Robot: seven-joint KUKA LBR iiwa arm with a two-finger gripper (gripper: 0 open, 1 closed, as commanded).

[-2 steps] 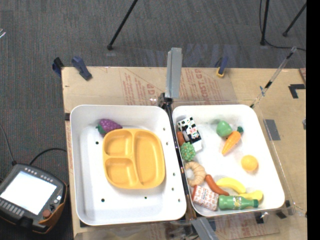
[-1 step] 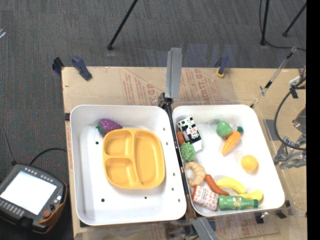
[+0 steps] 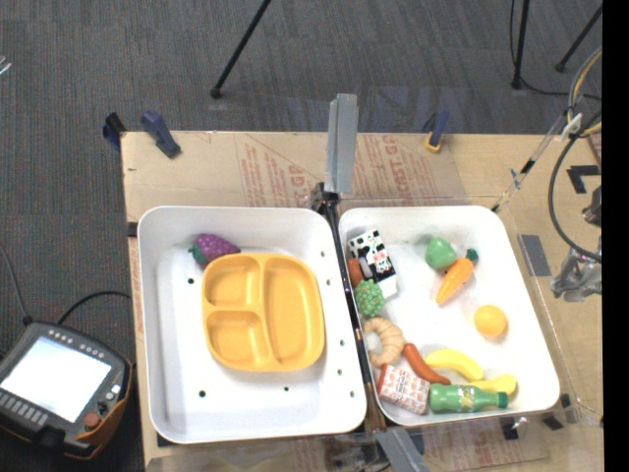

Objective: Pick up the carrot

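The carrot point(image 3: 454, 280) is orange with a small green top. It lies tilted in the upper right part of the right bin point(image 3: 521, 264), its green end toward the far wall. A green round fruit point(image 3: 440, 253) touches it on its upper left. An orange ball-shaped fruit point(image 3: 490, 321) lies a little below and to its right.
The right bin also holds a cow-patterned carton point(image 3: 373, 257), broccoli point(image 3: 369, 298), a pretzel point(image 3: 385, 338), a sausage point(image 3: 423, 362), a red box point(image 3: 403, 388), a banana point(image 3: 454, 364) and a green bottle point(image 3: 467, 398). The left bin point(image 3: 162, 293) holds a yellow divided plate point(image 3: 263, 311) and purple grapes point(image 3: 214, 247).
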